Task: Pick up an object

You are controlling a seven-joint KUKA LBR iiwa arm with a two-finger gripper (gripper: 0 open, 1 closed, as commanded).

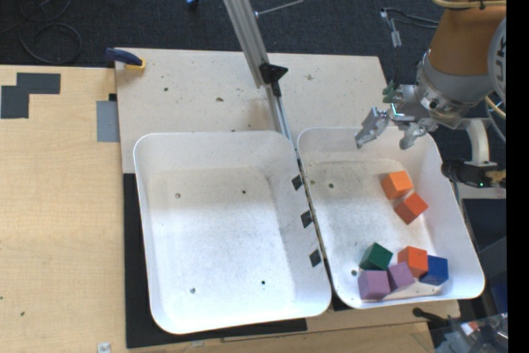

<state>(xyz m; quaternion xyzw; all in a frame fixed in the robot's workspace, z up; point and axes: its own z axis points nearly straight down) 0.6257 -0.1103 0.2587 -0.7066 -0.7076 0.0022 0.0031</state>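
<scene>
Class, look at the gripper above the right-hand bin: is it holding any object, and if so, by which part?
Nothing is held. The gripper hangs open over the far edge of the right bin, with no block between its fingers; the orange blocks lie below it.

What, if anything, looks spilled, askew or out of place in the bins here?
Nothing stands out. All the blocks lie inside the right bin: two orange blocks mid-bin, and a cluster of green, purple, orange and blue near its front corner. The gripper hangs above its back edge.

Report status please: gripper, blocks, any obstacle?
Gripper open, above right bin's far rim. Blocks untouched: two orange blocks nearest. Nothing between.
</scene>
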